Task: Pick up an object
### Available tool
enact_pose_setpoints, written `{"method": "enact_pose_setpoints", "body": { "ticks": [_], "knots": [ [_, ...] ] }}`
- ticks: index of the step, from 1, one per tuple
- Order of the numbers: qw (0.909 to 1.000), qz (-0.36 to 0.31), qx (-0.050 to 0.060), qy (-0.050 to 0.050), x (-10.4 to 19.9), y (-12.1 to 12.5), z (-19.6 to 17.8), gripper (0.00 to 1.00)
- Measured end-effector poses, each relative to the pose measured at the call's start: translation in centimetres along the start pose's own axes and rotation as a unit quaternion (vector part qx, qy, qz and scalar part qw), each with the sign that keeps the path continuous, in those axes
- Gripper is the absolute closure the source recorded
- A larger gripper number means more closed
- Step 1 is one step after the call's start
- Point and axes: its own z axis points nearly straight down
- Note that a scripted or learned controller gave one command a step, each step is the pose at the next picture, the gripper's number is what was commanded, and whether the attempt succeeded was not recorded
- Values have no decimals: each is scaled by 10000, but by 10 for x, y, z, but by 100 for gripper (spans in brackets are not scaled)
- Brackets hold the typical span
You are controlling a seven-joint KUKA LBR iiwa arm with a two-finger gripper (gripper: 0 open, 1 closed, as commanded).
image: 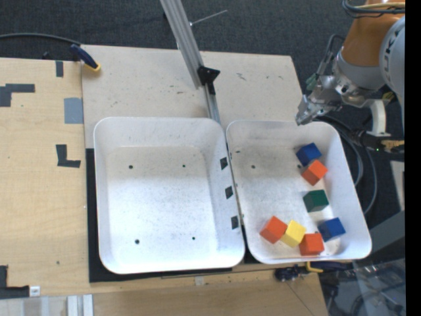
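Note:
The right bin (260, 137) holds several small blocks. A blue block (308, 154) and an orange one (315, 171) lie near its far right wall. A green block (316, 199) sits below them. Along the near edge lie an orange block (273, 230), a yellow block (293, 233), another orange block (311, 243) and a blue block (331, 228). My gripper (306, 114) hangs above the bin's far right corner, a short way up and back from the blue block, with nothing seen in it.
The left bin (108, 176) stands beside the right one. A grey metal pole (184, 35) slants down to the gap between the bins. Black cables (368, 170) run along the right of the bench. A blue-and-yellow clip (87, 58) lies at the bench's far left.

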Motion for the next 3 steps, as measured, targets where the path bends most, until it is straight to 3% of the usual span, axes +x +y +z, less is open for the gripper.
{"method": "enact_pose_setpoints", "body": {
  "ticks": [1, 3],
  "knots": [
    [10000, 5, 20, 4, 1, 0, -16, 100],
    [10000, -18, 36, 10, 118, -7, 4, 100]
  ]
}}
